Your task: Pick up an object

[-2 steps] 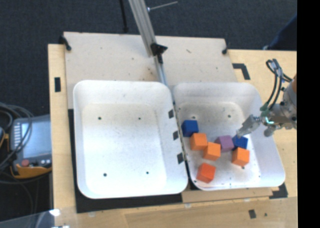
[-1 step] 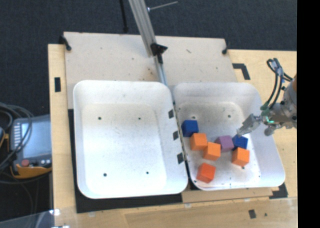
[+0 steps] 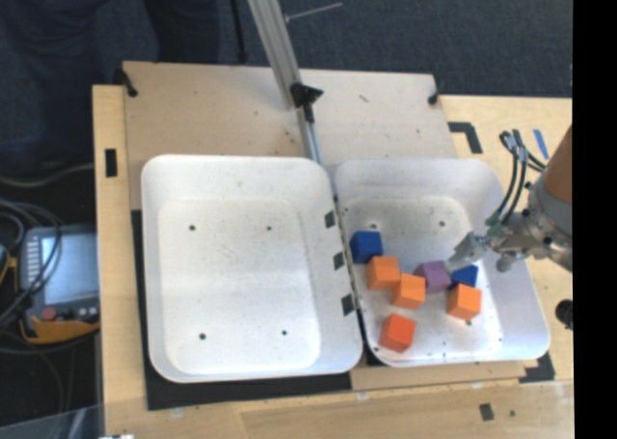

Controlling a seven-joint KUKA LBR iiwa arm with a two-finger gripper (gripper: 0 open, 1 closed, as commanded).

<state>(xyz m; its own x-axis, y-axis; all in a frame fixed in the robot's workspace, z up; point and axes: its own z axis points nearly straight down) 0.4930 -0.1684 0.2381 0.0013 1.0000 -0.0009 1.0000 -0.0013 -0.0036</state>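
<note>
I cannot tell the gripper's (image 3: 474, 249) jaw state. I judge the blue cube (image 3: 466, 276) near the right bin's (image 3: 521, 331) right edge light and rigid; grasp opposite flat faces.

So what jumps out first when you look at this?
The bright blocks bunched in the right bin: four orange blocks, two blue blocks and one purple block. Next, the gripper reaching in from the right, close above the blue block beside the purple one.
</note>
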